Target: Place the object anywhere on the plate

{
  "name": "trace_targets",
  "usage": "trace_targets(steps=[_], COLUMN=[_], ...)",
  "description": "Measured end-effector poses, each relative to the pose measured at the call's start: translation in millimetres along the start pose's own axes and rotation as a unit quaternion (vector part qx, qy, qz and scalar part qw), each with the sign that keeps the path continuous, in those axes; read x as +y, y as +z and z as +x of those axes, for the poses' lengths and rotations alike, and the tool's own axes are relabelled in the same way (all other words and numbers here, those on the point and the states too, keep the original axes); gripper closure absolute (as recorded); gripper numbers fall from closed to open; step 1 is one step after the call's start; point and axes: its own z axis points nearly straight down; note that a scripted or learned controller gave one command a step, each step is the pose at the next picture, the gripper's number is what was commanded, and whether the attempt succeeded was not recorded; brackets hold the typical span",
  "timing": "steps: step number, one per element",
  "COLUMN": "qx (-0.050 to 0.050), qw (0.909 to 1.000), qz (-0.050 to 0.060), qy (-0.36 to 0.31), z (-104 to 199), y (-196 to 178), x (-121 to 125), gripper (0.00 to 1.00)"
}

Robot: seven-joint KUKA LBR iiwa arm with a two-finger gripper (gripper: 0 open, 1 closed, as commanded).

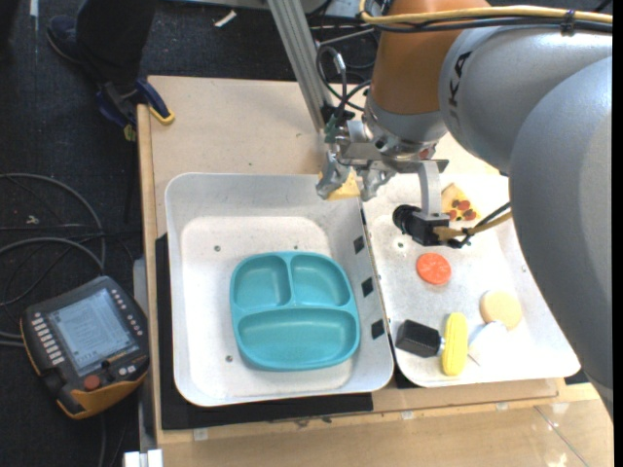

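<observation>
A small yellowish piece [344,191] shows right at the tip of the claw [348,183], above the far right corner of the left bin [200,261], where that bin's rim meets the right bin [535,348]. I cannot tell whether it is a thing in the grip or a strip of the desk seen past the rims. Nor can I tell whether the claw is spread or pinching. The plate [292,343] is teal with three compartments, two small ones on its far side and one wide one on its near side. It lies flat in the near half of the left bin, well apart from the claw.

Counted, there are one plate, two bins and one claw. The right bin holds six loose things, one of each kind. A yellow wedge with red spots [458,204] lies toward the bin's far edge, the closest of the six to the claw. An orange disc [434,269] lies near the bin's middle. Along the near edge, a black block [417,339] sits by the bin's left wall, with a yellow cob [454,343] just beside it. A white lump [487,339] lies against the cob's right side, and a pale yellow round piece [501,306] sits just beyond the lump.

On the desk [234,125], one blue-and-yellow clamp [146,100] grips the far left corner. On the floor off the desk's left edge lies one control pendant [83,343].
</observation>
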Motion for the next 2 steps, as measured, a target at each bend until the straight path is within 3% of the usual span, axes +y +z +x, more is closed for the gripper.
trace_targets(steps=[1,2], qx=[0.000,0.000], qw=[1.0000,1.0000], qz=[0.002,0.000], qy=[0.000,0.001], z=[54.1,77.1], y=[12.4,-3.0], x=[-5.2,-10.3], gripper=[1.00,1.00])
